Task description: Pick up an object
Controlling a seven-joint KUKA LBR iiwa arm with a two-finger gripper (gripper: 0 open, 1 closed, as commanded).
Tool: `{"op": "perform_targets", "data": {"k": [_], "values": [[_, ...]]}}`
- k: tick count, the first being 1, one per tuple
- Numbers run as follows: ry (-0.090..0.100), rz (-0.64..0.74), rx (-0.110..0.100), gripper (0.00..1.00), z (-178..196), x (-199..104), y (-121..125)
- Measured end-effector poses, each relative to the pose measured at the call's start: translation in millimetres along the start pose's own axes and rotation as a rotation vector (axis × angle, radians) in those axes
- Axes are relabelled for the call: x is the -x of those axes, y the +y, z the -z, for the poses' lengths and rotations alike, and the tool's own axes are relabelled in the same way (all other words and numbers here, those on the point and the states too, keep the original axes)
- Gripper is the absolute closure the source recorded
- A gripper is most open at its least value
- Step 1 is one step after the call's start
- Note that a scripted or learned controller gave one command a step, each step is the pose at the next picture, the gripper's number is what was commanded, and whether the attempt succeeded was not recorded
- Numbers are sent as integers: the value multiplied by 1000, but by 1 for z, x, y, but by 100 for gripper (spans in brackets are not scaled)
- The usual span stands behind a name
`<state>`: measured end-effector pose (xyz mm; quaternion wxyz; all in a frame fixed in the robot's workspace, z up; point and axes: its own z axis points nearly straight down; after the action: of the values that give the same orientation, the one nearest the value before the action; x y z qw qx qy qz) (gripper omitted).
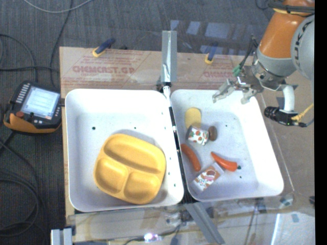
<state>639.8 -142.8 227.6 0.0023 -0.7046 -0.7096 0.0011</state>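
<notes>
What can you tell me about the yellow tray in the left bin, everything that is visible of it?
The yellow tray is a rounded, squarish dish that looks like smooth plastic. It has three hollows: one long compartment across its far side and two smaller ones along its near side. It lies flat, right side up, turned a little askew, in the near right part of the left bin. Nothing lies in its compartments. It rests on the bin floor, close to the right wall.

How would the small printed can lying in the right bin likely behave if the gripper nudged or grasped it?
The can lies on its side, so a nudge would probably set it rolling. Its rounded wall looks smooth, so fingers might slip unless they close squarely. It touches a small brown piece, which would likely shift too.
</notes>
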Motion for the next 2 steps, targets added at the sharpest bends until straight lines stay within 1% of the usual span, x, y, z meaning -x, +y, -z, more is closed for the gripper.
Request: {"op": "perform_targets", "data": {"k": [1,2], "values": [[0,-46,-1,0,-124,-11,-35],[-7,150,23,0,-137,1,-87]]}}
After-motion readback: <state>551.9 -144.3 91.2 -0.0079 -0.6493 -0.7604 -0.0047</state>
